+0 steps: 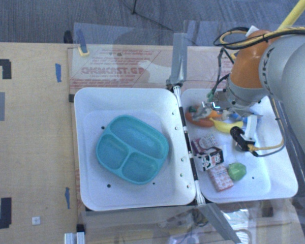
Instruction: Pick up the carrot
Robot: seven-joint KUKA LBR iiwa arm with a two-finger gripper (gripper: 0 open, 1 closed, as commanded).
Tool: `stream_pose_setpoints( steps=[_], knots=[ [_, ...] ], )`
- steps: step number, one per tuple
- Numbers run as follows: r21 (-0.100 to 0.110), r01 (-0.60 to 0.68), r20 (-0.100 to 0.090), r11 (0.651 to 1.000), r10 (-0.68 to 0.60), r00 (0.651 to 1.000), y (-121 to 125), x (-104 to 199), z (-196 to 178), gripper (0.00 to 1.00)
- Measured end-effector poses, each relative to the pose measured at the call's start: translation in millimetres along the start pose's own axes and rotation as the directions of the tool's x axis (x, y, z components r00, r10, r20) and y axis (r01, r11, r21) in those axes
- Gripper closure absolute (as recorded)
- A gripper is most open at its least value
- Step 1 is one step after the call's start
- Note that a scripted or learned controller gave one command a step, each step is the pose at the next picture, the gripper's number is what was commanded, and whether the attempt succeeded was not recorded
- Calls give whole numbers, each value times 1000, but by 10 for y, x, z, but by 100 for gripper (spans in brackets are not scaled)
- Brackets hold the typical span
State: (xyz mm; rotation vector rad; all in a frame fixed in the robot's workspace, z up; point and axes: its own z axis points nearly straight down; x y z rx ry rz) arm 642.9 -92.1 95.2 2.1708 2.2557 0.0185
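Observation:
The carrot (199, 118), orange with a reddish end, lies in the far left part of the right bin (279, 184), close to the divider. My gripper (210, 108) hangs low right over its upper right end, touching or nearly touching it. The wrist hides part of the carrot. Nothing shows the carrot lifted off the bin floor.
A yellow banana (222, 126) lies just right of the carrot. Nearer the front are a pinkish packet (203, 145), a black-and-white carton (210, 159), a pink box (220, 178) and a green lump (237, 171). The left bin (86, 111) holds a teal divided plate (133, 149).

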Motion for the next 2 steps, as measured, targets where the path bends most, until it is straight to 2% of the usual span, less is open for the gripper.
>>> stream_pose_setpoints(
  steps=[1,2],
  knots=[
    [-7,-3,0,1000,3,1000,17,-11,-110,100],
    [11,583,-9,812,-583,812,-573,105,-914,100]
  ],
)
